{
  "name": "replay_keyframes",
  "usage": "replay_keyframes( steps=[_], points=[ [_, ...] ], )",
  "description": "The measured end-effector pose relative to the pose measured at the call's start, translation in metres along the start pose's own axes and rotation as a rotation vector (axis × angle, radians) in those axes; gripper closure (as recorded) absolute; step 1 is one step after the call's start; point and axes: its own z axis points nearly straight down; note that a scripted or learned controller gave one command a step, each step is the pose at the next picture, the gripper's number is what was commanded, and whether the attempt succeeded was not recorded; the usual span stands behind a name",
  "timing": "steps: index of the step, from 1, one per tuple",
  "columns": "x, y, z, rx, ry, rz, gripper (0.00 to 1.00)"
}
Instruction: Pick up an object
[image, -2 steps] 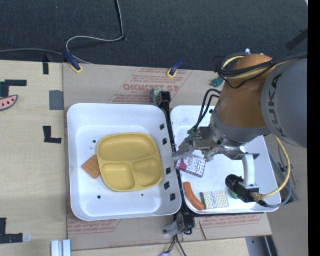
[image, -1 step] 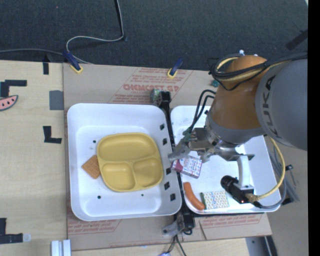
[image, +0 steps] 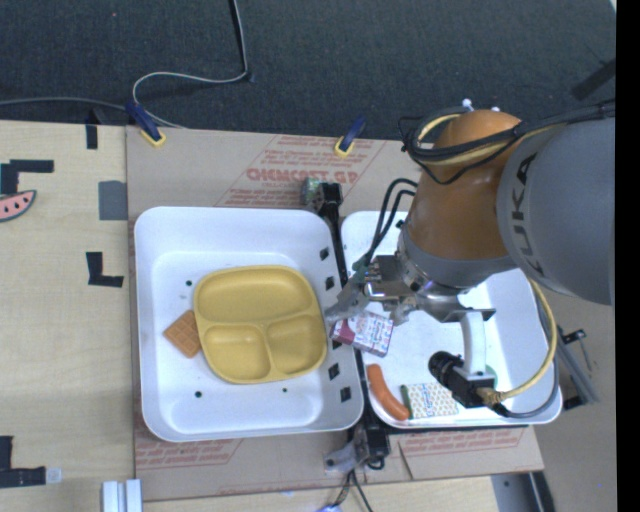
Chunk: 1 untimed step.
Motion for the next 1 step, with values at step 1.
replay_keyframes(
  steps=[1],
  points=[
    [0.0096, 0.0415, 0.0041, 0.0, 0.0, -0.001, 1.0]
  ],
)
